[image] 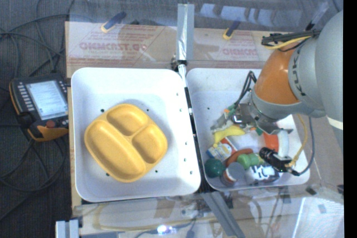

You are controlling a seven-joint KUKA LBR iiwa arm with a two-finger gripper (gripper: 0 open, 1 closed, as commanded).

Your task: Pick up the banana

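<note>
A: Where do you see the banana [230, 132]?

B: You'll find it in the right bin [212, 92], near the middle; it is yellow, curved and small, lying on its side with one end toward the left wall; part of it sits under the arm's wrist.

A: And the gripper [241, 117]?

B: It hangs right above the banana, just at its upper edge; you can see dark parts there, but whether the pincer is spread, pressed together or pinching anything, I cannot tell.

A: What crowds it?

B: Plenty; you have a small carton [221, 150] touching the banana's lower side; a dark green ball [212, 166] below that; a green block [249, 159], an orange piece [270, 140] and a black and white toy [266, 171] toward the bin's near corner; all lie close together.

A: The other bin?

B: The left bin [89, 86] holds a yellow tray [126, 141] with three compartments; a pendant [38, 106] with a lit screen lies on the floor beyond it.

A: Any writing?

B: Faded red print on the cardboard [117, 47] behind the bins; you cannot read it.
</note>
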